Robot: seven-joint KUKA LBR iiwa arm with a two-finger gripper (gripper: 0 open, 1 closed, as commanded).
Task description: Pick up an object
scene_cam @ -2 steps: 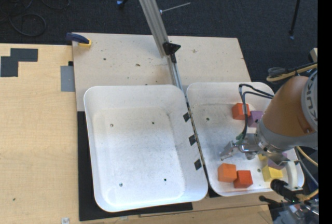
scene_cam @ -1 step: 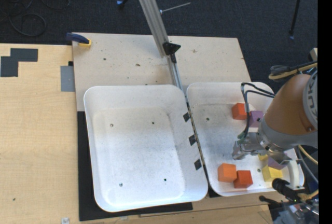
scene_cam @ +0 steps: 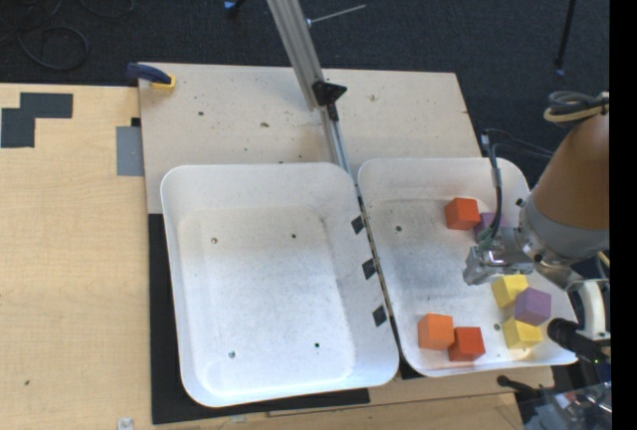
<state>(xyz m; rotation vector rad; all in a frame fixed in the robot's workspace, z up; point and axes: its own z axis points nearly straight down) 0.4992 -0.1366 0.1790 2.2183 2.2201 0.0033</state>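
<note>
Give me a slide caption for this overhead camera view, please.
Robot arm's gripper reaches into the right bin among orange, yellow and purple blocks.

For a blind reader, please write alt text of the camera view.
The arm reaches from the right into the right bin, its tool low among orange, yellow and purple blocks. The left bin lies beside it.

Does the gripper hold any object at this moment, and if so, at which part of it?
It cannot be told. The metal two-finger gripper hangs low in the right white bin, beside the yellow block, with no object visible between its fingers.
</note>
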